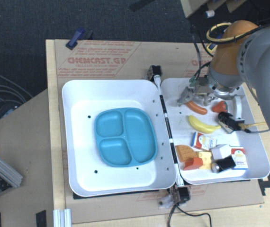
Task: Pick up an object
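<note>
Camera view: gripper (197, 94) is poised just above the sausage (197, 108) — finger state cannot be told. Descent should be centred, clear of the banana (203, 124).

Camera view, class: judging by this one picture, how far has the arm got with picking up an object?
Done: the arm has reached into the right bin, its claw low at the far end. In hand: nothing visibly; the claw sits just above the sausage, with the banana nearby, both lying on the bin floor. Left: grip one item and lift it clear. The blue plate lies in the left bin.
</note>
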`<state>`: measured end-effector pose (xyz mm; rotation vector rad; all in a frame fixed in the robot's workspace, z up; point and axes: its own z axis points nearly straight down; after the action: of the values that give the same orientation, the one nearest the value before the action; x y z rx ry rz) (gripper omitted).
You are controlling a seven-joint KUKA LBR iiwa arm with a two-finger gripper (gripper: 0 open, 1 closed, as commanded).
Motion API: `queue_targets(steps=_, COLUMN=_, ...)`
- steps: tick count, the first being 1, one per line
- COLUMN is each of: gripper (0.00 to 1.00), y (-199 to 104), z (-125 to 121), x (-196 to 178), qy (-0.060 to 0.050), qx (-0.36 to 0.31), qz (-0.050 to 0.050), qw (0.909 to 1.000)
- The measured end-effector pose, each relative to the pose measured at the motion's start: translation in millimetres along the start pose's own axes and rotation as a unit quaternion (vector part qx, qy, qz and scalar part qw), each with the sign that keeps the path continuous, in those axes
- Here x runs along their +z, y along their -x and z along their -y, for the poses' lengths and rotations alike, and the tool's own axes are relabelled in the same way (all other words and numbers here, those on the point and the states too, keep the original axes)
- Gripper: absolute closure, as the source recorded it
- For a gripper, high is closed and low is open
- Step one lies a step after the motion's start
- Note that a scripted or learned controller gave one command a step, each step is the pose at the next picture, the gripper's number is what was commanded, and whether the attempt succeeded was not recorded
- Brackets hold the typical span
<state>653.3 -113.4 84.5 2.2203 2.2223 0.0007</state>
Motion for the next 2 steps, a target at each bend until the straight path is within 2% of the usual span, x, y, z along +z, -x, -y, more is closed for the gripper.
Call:
queue_targets(steps=1, gripper=1.0, y=-0.2, z=-0.9, x=-10.8, qy=0.001, qx=0.0, qz=0.0, qw=1.0)
queue_targets(steps=2, gripper=1.0, y=-39.5, z=52.0, x=-101.2, qy=0.0, qx=0.0, qz=-0.001, qw=1.0)
